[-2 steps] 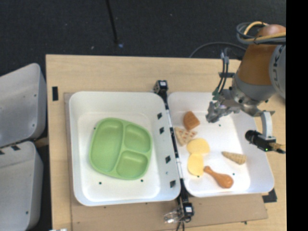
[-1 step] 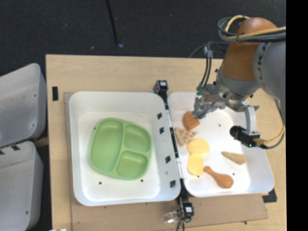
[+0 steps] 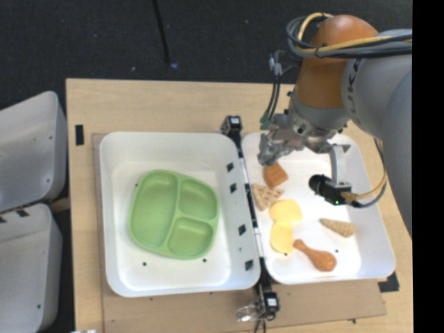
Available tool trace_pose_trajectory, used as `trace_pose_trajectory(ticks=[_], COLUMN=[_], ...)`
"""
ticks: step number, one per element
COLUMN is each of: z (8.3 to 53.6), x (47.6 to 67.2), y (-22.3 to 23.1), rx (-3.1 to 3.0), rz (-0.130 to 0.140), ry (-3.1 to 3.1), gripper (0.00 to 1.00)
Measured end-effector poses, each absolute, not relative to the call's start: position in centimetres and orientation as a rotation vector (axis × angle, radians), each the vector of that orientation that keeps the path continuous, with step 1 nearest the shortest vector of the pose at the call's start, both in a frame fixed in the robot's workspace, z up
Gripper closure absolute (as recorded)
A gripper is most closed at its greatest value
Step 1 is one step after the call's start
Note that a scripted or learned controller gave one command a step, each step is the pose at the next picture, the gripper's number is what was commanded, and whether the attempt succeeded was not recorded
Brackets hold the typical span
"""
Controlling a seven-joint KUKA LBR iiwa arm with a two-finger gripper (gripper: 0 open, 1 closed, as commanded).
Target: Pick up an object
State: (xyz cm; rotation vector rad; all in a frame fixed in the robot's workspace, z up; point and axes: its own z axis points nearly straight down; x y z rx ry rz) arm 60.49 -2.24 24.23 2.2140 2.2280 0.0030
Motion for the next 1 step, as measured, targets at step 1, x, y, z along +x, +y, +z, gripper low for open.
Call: trace_pose_trajectory(ticks=[1], z=[23.31], x=[62.52], y=[3.06], rx=[2.213], rz=[0.002], ry=[2.228], gripper=[1.0])
